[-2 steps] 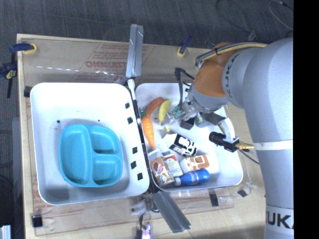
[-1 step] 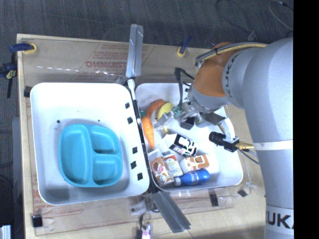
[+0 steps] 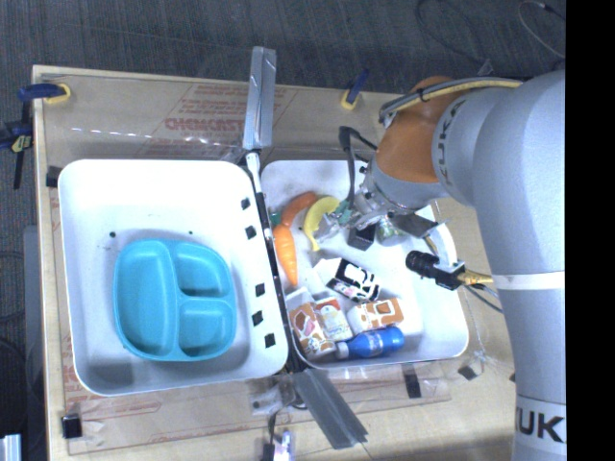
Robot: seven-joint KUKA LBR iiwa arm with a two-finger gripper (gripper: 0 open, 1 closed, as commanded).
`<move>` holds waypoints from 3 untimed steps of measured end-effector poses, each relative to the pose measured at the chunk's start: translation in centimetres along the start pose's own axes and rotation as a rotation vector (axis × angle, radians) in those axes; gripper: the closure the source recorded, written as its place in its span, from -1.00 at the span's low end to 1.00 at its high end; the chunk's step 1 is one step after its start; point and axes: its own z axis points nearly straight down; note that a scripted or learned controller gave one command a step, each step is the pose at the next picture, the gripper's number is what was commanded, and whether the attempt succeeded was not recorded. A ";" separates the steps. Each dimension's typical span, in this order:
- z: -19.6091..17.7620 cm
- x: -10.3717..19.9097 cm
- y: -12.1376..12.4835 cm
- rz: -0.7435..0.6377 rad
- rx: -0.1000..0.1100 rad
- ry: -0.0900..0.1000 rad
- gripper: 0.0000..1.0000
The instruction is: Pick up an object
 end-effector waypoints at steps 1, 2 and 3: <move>0.0 0.0 0.0 -0.001 0.000 0.000 -1.00; 2.1 -3.8 4.4 0.066 0.001 0.002 -1.00; 1.0 -3.6 4.7 0.056 0.001 0.000 1.00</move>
